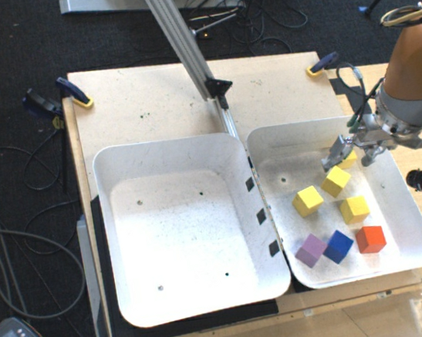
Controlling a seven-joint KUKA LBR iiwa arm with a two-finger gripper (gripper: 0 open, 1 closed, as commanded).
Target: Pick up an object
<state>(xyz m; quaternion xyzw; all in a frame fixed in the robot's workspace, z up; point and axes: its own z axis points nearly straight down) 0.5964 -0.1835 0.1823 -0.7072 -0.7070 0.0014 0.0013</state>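
From above, the pincer (339, 155) is hovering over the right bin (416, 240), near the top yellow cube (336, 180); whether it is apart or together I cannot tell. Two more yellow cubes (307, 200), a purple cube (311, 251), a blue cube (338, 246) and a red cube (370, 239) are lying in that bin.

Six blocks (342, 215) lay clustered in the right bin (421, 247), which sat beside the left bin (137, 306).
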